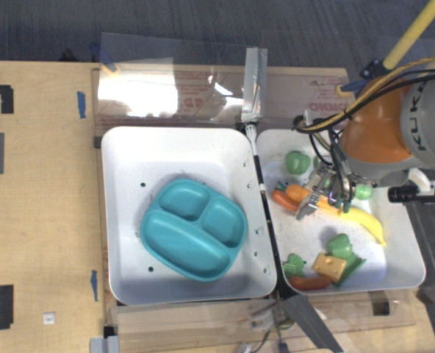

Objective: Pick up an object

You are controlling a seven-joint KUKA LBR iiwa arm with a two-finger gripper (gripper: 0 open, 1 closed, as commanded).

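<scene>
The arm's orange band and cables cover the right bin's (401,271) upper right corner, and the gripper (317,197) hangs low among the toys there; whether its fingers are parted or clenched cannot be told, and nothing is seen between them. Just beside it lie an orange carrot (291,194), partly covered, and a yellow banana (368,223). A green ball-like piece (297,162) sits above them. Near the front wall a green, tan and red cluster of toy food (326,265) is too jumbled to name. The left bin (122,168) holds a teal divided plate (194,228), well apart.
</scene>
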